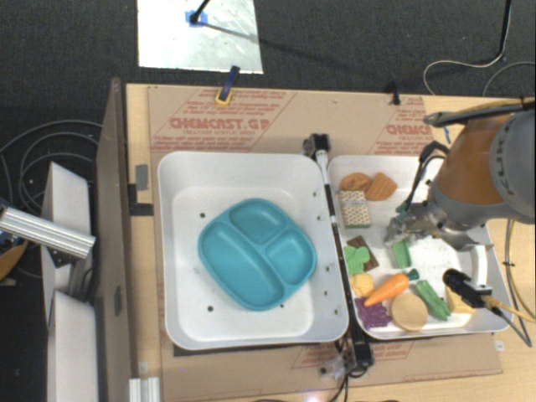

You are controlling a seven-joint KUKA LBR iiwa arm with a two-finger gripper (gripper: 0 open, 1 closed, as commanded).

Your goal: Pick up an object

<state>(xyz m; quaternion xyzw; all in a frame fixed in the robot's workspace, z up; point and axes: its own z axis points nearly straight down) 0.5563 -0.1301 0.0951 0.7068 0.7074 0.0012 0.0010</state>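
Claw [400,234] sits low in the right bin [496,325], in the upper middle of that bin's floor, just above a green stick-shaped piece [403,254]. I cannot tell from this view whether the claw is spread or pressed together; the metal parts blur into one grey cluster, and I see nothing clearly between them. The grey arm [477,178] with its orange band reaches in from the right and covers the bin's upper right corner.

Objects I log in the right bin, all lying loose on the floor:
- two orange-brown bread-like pieces [368,184] at the top left, touching each other;
- a pale speckled block [355,208] just below them;
- a dark brown piece [358,243] and a green leafy piece [360,260] near the left wall;
- a small yellow piece [362,285] below those;
- a carrot [387,290] lying at a slant, right of the yellow piece;
- a purple cluster [374,314] by the lower left corner;
- a round tan disc [409,311] beside it;
- a green piece [431,298] touching the disc's right side.

Left bin [180,174] holds a teal divided tray [256,254], lying flat at a slant near the middle.
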